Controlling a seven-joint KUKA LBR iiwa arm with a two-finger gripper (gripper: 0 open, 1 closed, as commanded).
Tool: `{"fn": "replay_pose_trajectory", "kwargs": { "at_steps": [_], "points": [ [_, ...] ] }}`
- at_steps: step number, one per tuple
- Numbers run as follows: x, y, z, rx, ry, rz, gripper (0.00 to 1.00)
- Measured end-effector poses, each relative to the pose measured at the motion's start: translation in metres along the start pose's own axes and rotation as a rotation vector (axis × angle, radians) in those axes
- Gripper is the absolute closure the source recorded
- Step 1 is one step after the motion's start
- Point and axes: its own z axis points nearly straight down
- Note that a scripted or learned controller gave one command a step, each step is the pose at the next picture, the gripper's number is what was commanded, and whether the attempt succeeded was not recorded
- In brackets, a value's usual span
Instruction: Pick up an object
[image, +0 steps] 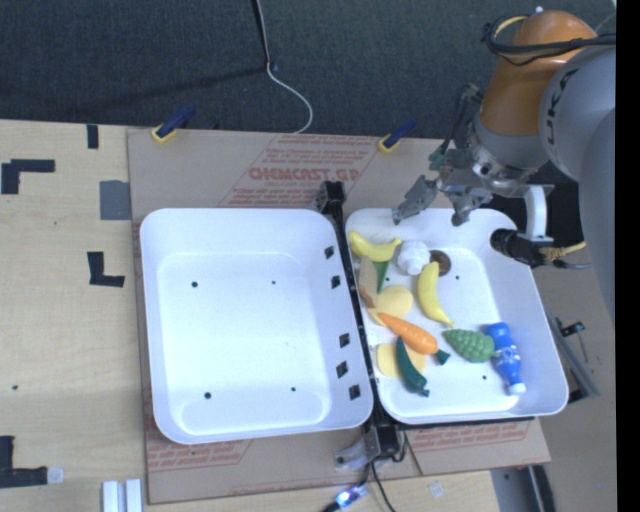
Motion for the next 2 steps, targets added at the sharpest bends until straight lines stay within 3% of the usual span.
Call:
{"fn": "replay_pose_trajectory", "kwargs": {
  "at_steps": [1, 2],
  "points": [
    [0.013, -0.006, 0.087, 0.006, 0.000, 0.000, 0.00],
    [0.003, -0.007, 0.115, 0.000, -0.001, 0.001, 0.00]
  ]
}}
